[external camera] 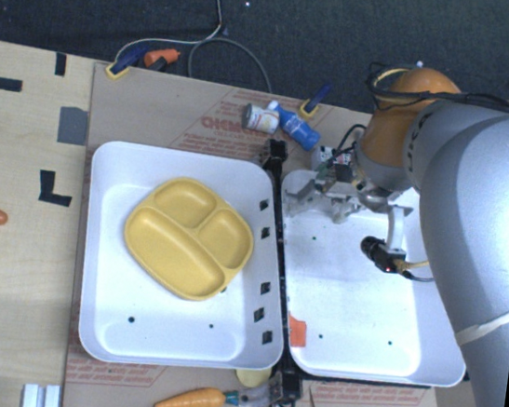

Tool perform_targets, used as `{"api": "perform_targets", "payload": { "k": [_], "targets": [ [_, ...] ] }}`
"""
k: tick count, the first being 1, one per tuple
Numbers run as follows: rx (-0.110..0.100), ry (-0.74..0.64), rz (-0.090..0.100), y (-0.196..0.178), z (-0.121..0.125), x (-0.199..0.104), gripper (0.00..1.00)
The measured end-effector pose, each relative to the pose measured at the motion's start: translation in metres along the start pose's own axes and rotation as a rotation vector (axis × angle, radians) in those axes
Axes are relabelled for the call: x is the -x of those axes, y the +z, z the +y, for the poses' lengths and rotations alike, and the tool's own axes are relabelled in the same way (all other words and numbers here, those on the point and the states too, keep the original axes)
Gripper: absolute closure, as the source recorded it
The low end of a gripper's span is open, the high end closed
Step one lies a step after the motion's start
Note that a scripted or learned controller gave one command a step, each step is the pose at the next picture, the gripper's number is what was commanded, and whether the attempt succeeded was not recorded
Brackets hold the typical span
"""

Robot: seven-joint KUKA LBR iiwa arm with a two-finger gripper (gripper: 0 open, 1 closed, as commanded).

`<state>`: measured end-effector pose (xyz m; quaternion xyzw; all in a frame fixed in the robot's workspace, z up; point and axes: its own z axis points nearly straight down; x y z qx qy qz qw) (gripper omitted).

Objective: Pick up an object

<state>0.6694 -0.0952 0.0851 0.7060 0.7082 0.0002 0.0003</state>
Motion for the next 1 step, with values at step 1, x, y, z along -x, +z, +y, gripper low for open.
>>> {"api": "perform_targets", "payload": {
  "k": [1],
  "targets": [
    [0.003,0.002,-0.002,-0.0012,-0.0352,0.0007,0.0]
  ]
}}
